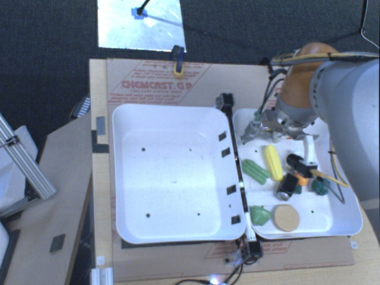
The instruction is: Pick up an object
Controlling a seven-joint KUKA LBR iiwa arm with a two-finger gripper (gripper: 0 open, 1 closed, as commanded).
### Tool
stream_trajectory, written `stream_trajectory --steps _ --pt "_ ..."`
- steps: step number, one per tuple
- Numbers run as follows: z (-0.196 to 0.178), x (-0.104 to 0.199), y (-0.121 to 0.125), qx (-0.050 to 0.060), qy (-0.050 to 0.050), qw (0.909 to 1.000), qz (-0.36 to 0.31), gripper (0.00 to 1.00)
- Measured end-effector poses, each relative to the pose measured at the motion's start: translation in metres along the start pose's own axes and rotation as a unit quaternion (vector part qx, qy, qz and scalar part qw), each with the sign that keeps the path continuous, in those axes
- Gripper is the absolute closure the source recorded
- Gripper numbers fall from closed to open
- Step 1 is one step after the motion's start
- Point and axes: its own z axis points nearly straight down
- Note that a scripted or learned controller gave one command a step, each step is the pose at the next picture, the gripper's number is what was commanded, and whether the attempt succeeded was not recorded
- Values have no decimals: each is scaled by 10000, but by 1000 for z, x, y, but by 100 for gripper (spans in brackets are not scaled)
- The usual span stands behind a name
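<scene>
My gripper (259,136) hangs over the back left corner of the right bin (347,218), open, with nothing between its fingers. In front of it lie a yellow corn-like piece (273,162) and a green ridged piece (255,171), side by side. Nearer the front edge sit a tan round disc (287,217) and a small green lump (259,214). A small teal object (321,187) rests toward the right side, partly behind a yellow cable. The grey arm covers the bin's back right part.
The left bin (127,159) stands beside the right one, and a black clipped divider (233,159) runs between them. Both bins rest on a cardboard sheet (154,82). A shiny square plate (139,16) lies behind the bench.
</scene>
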Motion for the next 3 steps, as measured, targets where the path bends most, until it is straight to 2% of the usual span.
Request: stream_trajectory --steps 1,2,3 --pt "1 -32 -34 44 -4 10000 40 0" --pt "-11 -30 -31 18 0 10000 18 100" --pt "-105 30 -36 -10 11 10000 -18 100"
